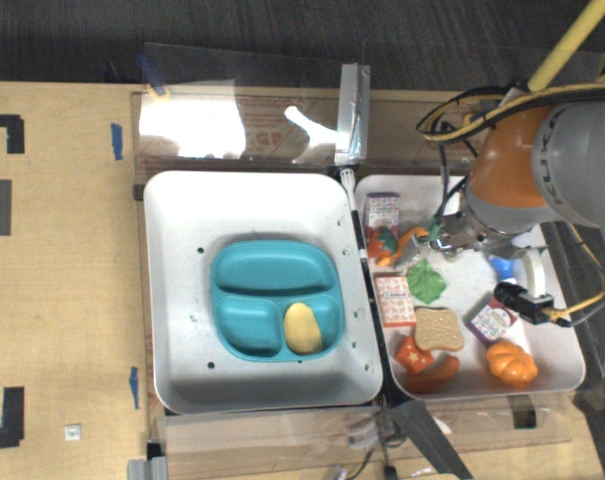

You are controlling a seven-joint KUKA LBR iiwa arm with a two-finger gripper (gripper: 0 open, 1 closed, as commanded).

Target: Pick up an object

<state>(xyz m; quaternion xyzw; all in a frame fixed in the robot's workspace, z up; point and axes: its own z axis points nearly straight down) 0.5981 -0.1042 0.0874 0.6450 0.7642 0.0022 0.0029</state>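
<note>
The right bin [567, 368] holds several toy foods. Among them are a green lettuce leaf [427, 283], a bread slice [440, 330], a red tomato-like piece [422, 360] and an orange fruit [511, 363]. There is also a purple packet [489, 321], a pink packet [393, 300] and a small carton [382, 210]. A carrot-like piece [384, 246] lies by the bin's left wall. My gripper [445, 240] hangs low over the bin's upper middle, just above and right of the lettuce leaf, next to a small orange piece [419, 236].
The left bin [172, 268] holds a teal divided tray [272, 268] with a yellow potato [302, 328] in its lower right compartment. A blue item [502, 266] lies beneath the wrist. The grey arm [572, 158] covers the right bin's upper right.
</note>
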